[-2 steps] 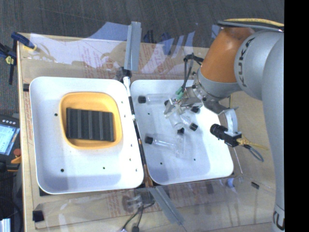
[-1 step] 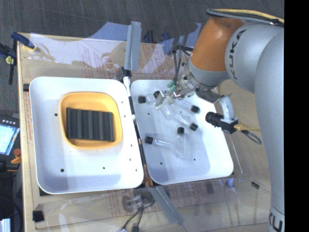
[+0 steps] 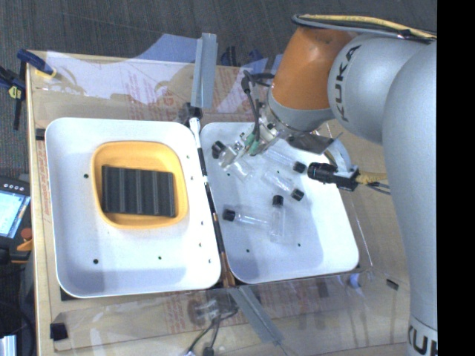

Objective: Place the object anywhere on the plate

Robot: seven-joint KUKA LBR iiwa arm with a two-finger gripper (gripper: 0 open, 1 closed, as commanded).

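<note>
**Vials on the right, plate on the left**

Two white bins sat side by side on a cluttered bench, over dark floor. From where I stood, the gripper [image 3: 256, 141] hung low over the far-left corner of the right bin [image 3: 338, 254], tucked under the orange band of the arm [image 3: 371, 80]; I could not tell how its jaws stood, nor whether anything was in them.

Just beside it lay a clear vial [image 3: 236, 156] with a black cap, its length running roughly across the bin. More clear vials [image 3: 252, 218] were scattered nearer the middle.

Outward and to the left, across the wall between the bins, the yellow plate [image 3: 141, 156] rested in the left bin [image 3: 74, 258], a dark ribbed block [image 3: 139, 190] on it. My guess was that any carry would have to run leftward over that divide.
</note>
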